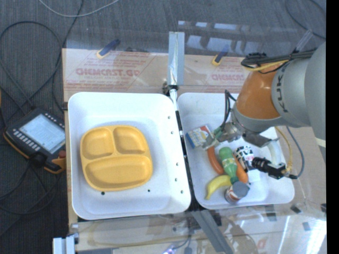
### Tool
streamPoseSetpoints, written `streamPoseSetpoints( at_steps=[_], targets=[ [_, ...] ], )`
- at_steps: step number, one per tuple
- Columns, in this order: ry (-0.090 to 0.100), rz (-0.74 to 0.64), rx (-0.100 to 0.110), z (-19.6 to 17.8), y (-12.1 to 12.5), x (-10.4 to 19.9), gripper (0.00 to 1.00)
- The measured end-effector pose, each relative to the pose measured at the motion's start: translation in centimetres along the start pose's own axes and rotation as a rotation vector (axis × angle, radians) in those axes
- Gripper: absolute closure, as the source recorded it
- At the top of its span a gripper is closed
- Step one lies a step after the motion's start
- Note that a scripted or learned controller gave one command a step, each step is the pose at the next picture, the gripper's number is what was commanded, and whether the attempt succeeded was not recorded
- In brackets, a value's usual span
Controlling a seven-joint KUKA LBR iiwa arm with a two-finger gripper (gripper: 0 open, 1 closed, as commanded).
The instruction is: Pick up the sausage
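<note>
Although the jaws [221,135] hang low over the right bin [280,197], the wrist covers them and I cannot tell if they are apart or together; nothing is seen between them. They are near the upper end of the sausage [214,160], an orange-red piece that lies at a slant in the middle of this bin, closer to its left wall. Just beside the sausage, on its right, lies a green bottle-like toy [229,163], and a small carton [198,136] lies above it toward the bin's upper left corner. A banana [217,186] and a can [235,193] lie near the bottom edge. A black and white item [244,153] is at the right. In the left bin [85,102], 1 yellow divided plate [115,157] lies. I judge that the task is at its approach step: the sausage rests on the bin floor, so closing on it and lifting are both left to do.
</note>
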State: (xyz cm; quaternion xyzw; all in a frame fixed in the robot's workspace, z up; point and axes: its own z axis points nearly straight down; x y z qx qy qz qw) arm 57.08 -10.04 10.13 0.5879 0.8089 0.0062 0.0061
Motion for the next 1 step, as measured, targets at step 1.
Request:
streamPoseSetpoints(
  at_steps=[1],
  targets=[
    [0.001, 0.152, 0.018, -9.6, 0.7, 3.28, 1.0]
  ],
)
